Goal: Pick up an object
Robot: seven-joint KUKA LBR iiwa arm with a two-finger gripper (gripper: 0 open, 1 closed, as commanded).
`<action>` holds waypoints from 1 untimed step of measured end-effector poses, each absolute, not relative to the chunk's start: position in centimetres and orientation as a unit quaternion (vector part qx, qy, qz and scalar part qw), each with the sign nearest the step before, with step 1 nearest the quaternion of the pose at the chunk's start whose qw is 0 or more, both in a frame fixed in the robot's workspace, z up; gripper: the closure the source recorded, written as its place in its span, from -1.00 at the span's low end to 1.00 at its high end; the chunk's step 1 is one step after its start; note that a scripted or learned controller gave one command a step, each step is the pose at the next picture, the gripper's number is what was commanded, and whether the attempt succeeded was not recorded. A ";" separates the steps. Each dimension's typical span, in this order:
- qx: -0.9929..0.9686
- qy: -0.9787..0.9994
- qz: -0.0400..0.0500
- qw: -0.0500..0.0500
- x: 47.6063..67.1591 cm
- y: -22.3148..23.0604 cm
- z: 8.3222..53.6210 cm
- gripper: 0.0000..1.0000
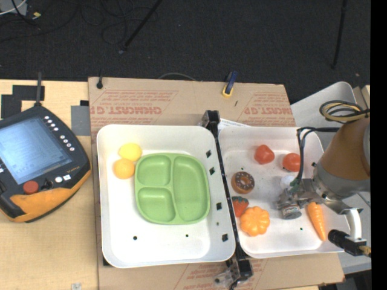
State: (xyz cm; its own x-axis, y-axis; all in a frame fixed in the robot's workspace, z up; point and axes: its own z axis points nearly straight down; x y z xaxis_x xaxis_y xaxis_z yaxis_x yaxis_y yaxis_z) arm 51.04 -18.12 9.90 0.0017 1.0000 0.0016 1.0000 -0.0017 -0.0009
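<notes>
In the right bin [272,141] lie a brown chocolate doughnut [243,181], an orange pumpkin [254,220], a small red strawberry [240,205], two red tomato-like pieces [264,154] [291,161] and an orange carrot [316,219]. My gripper [291,206] is low in this bin, between the pumpkin and the carrot, close to the bin floor. The carrot lies just to its right. The left bin [115,222] holds a green divided plate [172,188], a yellow lemon [129,151] and an orange fruit [123,168].
A teach pendant [36,156] rests on the bench at the far left. A black divider [221,186] runs between the two bins. Cardboard [181,104] lies under the bins, with a blue and yellow clip [228,84] at its far edge.
</notes>
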 end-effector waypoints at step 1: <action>-0.707 -0.707 -0.001 -0.001 51.5 -18.6 16.1 1.00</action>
State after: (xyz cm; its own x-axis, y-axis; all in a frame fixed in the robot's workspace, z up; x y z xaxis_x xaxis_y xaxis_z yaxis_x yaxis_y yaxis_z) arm 51.50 -18.61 16.06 0.0003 1.0000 -0.0005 1.0000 -0.0002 0.0023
